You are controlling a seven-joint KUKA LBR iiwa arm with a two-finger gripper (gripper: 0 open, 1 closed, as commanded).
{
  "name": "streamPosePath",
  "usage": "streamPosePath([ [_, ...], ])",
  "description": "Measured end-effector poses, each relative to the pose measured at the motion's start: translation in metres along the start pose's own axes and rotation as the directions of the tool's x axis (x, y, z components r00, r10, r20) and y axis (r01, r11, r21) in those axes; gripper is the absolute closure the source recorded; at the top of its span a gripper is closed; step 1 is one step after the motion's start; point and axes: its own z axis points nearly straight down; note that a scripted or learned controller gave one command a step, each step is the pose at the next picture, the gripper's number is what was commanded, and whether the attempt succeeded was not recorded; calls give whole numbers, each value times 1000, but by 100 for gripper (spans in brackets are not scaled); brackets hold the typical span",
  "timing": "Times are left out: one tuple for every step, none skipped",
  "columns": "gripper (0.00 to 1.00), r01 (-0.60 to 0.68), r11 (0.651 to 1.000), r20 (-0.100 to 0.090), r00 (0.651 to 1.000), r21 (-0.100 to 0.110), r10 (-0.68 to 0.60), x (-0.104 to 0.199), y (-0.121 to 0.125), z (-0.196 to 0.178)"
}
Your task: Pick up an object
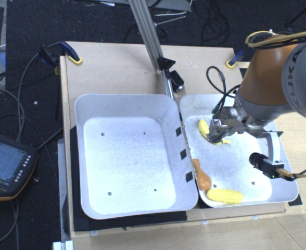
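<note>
In the right bin (278,191), the hand (216,132) is down at a small yellow object (205,128) right of frame centre, its grip impossible to tell; the piece looks light, smooth, likely slippery, best pinched across its narrow middle.

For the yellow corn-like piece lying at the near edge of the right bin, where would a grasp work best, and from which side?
Grip the yellow piece across its middle, coming straight down from above. It lies flat and lengthwise along the right bin's near wall, so the fingers probably fit best across its narrow width, one on the wall side, one toward the bin's centre. The orange piece sits near its left end, so avoid that end.
</note>
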Motion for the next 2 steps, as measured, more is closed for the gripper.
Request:
streamPosePath([
  [100, 0, 1000, 0, 1000, -1, 0, 49, 6, -9],
  [100, -1, 1000, 0, 1000, 0, 1, 96, 0, -1],
])
